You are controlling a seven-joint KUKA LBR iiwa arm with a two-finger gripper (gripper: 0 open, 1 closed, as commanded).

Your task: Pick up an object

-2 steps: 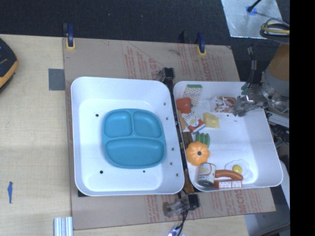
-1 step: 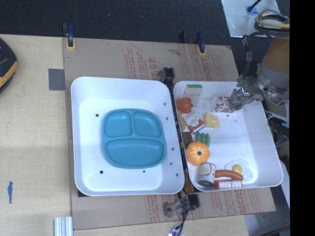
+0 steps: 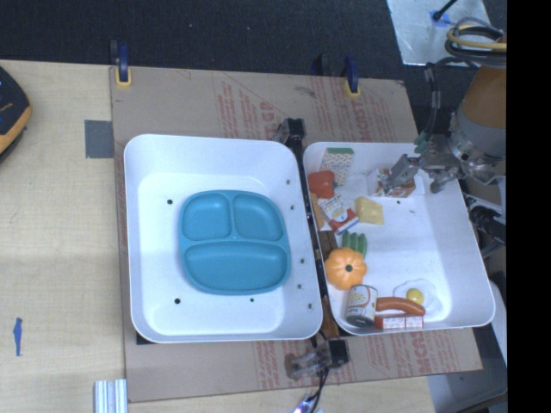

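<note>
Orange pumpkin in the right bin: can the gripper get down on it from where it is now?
Probably yes. The pumpkin sits exposed from above near the right bin's left wall, though green pieces touch it. The gripper is at the far end, with bare floor between.

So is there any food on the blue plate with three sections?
No, empty. The blue divided plastic plate in the left white bin shows bare blue in all three sections; the toy food lies in the right white bin.
</note>
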